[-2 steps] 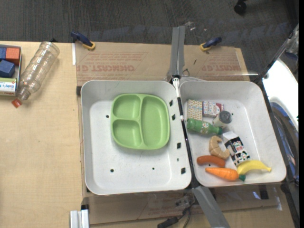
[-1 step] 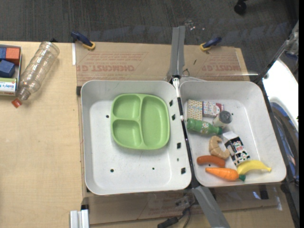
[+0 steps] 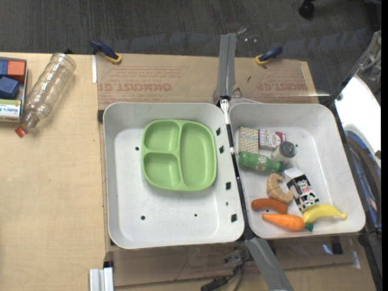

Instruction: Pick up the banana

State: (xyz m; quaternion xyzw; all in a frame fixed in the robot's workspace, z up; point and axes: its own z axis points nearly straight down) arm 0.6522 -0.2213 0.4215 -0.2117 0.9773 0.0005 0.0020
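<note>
A yellow banana (image 3: 324,213) lies in the right bin (image 3: 337,132), near its front right corner. Its green-tipped end touches an orange carrot (image 3: 283,221). A black and white carton (image 3: 301,190) lies just behind the banana.
The right bin also holds a hot dog (image 3: 269,204), a croissant (image 3: 279,187), a green bottle (image 3: 260,162), small boxes (image 3: 259,140) and a can (image 3: 287,150). The left bin (image 3: 121,180) bears a green divided plate (image 3: 180,155). A clear plastic bottle (image 3: 47,86) and blocks (image 3: 12,77) lie on the bench at left.
</note>
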